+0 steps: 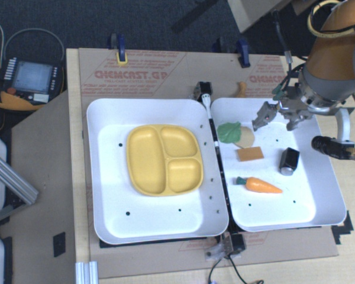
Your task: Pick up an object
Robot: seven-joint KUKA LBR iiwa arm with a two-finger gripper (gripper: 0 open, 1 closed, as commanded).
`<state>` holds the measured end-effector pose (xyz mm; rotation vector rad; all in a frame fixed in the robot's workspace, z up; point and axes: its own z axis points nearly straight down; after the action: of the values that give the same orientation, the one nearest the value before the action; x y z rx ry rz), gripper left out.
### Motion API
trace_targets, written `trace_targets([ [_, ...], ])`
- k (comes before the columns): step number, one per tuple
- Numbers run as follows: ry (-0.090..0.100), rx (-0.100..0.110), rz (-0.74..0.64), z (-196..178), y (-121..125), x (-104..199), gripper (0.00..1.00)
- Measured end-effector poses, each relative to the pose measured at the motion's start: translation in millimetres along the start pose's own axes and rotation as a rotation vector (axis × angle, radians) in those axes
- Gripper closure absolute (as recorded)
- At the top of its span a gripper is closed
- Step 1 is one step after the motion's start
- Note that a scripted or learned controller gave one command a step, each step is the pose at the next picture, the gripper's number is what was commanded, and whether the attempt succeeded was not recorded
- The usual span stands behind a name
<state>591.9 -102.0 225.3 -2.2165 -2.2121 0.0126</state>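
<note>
The right bin (319,209) holds a green leafy piece (229,132) with a pale round piece (247,137) beside it, a tan block (249,154), a black object (289,161) and an orange carrot (260,185). My gripper (281,118) hangs above the bin's far part, its two fingers spread apart with nothing between them. One fingertip (262,118) is just right of the green piece; the other is further right, above the black object.
The left bin (106,176) carries a yellow divided plate (164,158). A black clip (203,90) sits at the far end of the seam between the bins. Blue clamps (121,46) hold the cardboard at the back.
</note>
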Motion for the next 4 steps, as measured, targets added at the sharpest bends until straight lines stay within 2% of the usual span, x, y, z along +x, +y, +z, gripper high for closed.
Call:
trace_targets([
  [1, -0.001, -0.011, -0.002, -5.9, 2.3, 0.1, 0.0],
  [4, 0.001, -0.005, -0.001, 137.7, 3.3, -5.9, 0.0],
])
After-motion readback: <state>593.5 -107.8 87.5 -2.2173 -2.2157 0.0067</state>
